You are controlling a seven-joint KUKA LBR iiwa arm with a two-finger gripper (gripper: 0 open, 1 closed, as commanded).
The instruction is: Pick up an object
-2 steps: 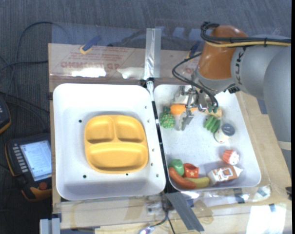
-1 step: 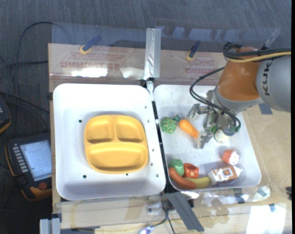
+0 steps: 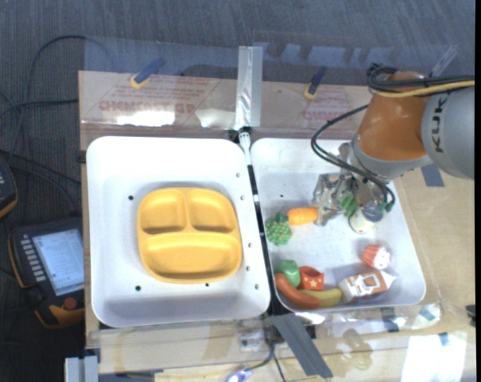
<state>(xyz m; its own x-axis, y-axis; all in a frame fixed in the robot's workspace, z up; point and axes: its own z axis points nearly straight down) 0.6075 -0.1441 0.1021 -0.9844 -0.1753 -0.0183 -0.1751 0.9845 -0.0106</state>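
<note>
My gripper point(image 3: 335, 201) hangs low in the right bin point(image 3: 407, 289), its metal fingers pointing down just right of a small orange carrot point(image 3: 303, 216). A green item point(image 3: 350, 205) sits right against the fingers on their right side, with a white and grey piece point(image 3: 363, 217) beside it. I cannot tell whether anything is between the fingers. A green broccoli-like toy point(image 3: 278, 230) lies left of the carrot near the bin's left wall.
Along the right bin's front lie a red and green pepper point(image 3: 289, 278), a red block point(image 3: 312, 278), a yellow banana point(image 3: 329, 297), a small carton point(image 3: 366, 284) and a red and white piece point(image 3: 375, 255). The left bin point(image 3: 113, 173) holds a yellow divided tray point(image 3: 190, 234).
</note>
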